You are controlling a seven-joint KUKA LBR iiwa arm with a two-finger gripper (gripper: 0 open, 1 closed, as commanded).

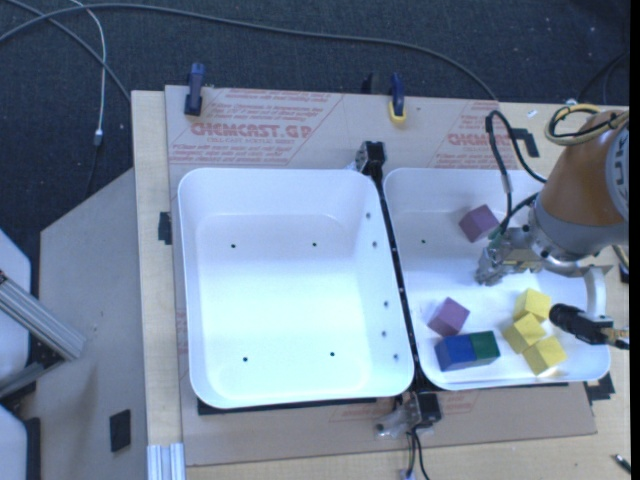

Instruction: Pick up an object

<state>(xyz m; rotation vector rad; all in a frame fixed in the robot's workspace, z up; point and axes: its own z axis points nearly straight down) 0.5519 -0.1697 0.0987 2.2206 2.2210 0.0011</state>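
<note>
In the right bin (430, 193) lie several blocks. A purple block (479, 222) rests near the bin's middle, and a second purple block (449, 316) sits lower left. A blue block (457, 352) and a green block (485, 345) touch each other at the bin's front. Three yellow blocks (531, 329) cluster at the front right. My gripper (492, 269) hangs low over the bin floor, just below and right of the upper purple block, with no block seen between its fingers.
The left bin (200, 268) stands beside the right one, with a black divider strip (388, 258) between them. Two clamps (196, 85) hold the board at the back. Black cables (505, 153) loop near the arm.
</note>
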